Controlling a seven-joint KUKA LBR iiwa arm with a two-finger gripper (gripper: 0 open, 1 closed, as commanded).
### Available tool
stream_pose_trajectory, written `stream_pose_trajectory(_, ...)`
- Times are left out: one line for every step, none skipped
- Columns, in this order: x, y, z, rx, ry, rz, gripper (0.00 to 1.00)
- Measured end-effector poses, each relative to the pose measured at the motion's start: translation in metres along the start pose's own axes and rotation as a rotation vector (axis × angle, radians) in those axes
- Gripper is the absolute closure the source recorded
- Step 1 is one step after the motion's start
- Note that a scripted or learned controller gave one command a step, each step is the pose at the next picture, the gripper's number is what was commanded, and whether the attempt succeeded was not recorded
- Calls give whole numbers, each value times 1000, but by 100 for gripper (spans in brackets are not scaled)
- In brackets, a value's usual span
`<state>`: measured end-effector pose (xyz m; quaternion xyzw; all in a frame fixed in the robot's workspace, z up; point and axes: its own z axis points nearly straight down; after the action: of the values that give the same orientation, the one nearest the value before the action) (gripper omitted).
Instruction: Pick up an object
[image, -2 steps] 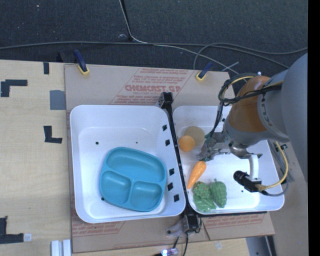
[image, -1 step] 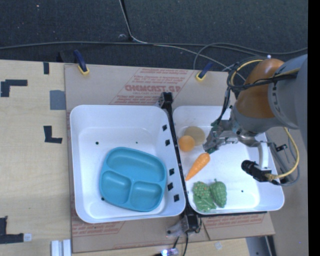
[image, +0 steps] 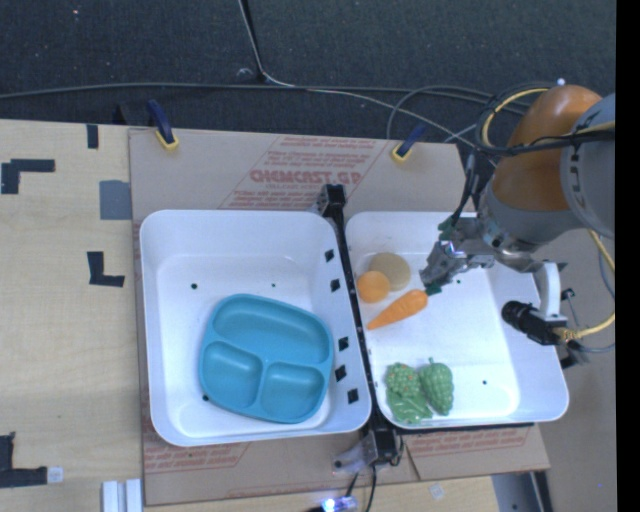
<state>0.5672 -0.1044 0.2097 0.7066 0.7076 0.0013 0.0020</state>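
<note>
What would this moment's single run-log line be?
gripper: over right bin, beside carrot tip | holding: nothing seen | left bin: blue tray

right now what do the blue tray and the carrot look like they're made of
Blue tray: likely moulded plastic, one even colour, smooth with soft sheen, rounded compartment ridges. Carrot: probably a plastic toy, uniform orange and smooth; the material can't be confirmed from this view.

Grey arm (image: 590, 190) (orange band (image: 545, 125), yellow cables (image: 600, 250))

Carrot (image: 398, 308) beside jaws (image: 437, 276) in right bin (image: 500, 400)
</note>
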Motion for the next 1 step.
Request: stream_pose_trajectory(54,4,-13,4,3,-5,100)
